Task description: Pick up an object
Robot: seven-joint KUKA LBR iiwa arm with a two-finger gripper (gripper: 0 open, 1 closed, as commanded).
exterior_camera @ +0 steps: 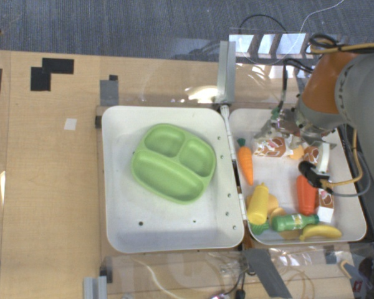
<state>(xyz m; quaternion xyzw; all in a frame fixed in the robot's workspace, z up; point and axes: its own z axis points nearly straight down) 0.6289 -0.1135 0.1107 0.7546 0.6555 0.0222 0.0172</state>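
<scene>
Fingers [294, 141], opening impossible to tell, hang near one carrot [245, 165], one banana [321, 232], two bottles [258, 205].

— What do we see of the arm [361, 95]?
— We see a thick, rounded grey shell, smooth and matte.
— And the band [319, 83]?
— Orange, wrapping the arm above the wrist, with a soft shine.
— We also see thin black cables [284, 86] looping beside it.
— Yes, and past the band we make out the gripper [280, 124], grey metal. Its finer parts are too small for us to tell.
</scene>
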